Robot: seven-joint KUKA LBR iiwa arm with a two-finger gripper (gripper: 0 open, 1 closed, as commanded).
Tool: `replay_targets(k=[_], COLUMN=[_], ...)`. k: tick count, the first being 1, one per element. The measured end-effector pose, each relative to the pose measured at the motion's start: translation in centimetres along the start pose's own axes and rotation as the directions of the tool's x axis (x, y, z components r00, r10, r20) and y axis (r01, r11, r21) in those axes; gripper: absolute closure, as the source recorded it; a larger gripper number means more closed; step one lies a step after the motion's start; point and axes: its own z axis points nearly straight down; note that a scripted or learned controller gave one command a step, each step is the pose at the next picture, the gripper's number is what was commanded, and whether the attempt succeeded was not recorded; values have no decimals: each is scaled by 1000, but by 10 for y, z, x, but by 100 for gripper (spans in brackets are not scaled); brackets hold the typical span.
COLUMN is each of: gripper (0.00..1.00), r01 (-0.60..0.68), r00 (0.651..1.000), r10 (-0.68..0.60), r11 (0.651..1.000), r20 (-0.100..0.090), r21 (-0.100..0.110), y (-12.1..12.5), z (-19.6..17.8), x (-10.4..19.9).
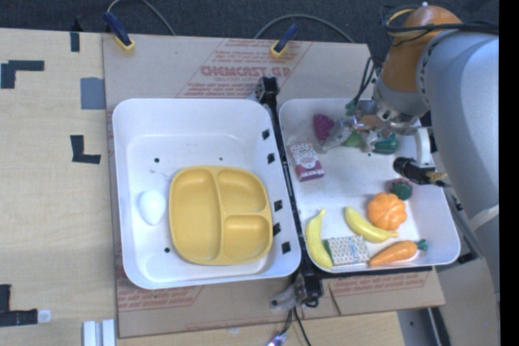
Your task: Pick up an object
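My gripper [347, 131] hangs low over the far end of the right bin [451, 232], under the orange-banded wrist. Just left of it lies a purple piece [323, 126], and a green piece [386, 144] lies just to its right. A pink and white packet [306, 160] rests in front of the purple piece. Nearer the front edge are an orange pumpkin [387, 211], two yellow bananas [365, 226] [315, 239], a carrot [396, 253] and a checkered packet [347, 250]. Nothing is visibly held.
The left bin [122, 126] holds a yellow divided plate [219, 215] and a white egg [152, 207]. A small dark green item [401, 190] lies by the pumpkin. The grey arm covers the right bin's far right corner. Cables and clamps lie beyond the bins.
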Motion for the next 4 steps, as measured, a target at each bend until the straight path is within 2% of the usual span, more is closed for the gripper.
replay_targets(k=[1,4], gripper=[0,0], r01=[-5,-4], r00=[1000,1000], r10=[5,4], r11=[1000,1000], r20=[8,7], r21=[-1,0], y=[-1,-1], z=[0,0], x=[9,10])
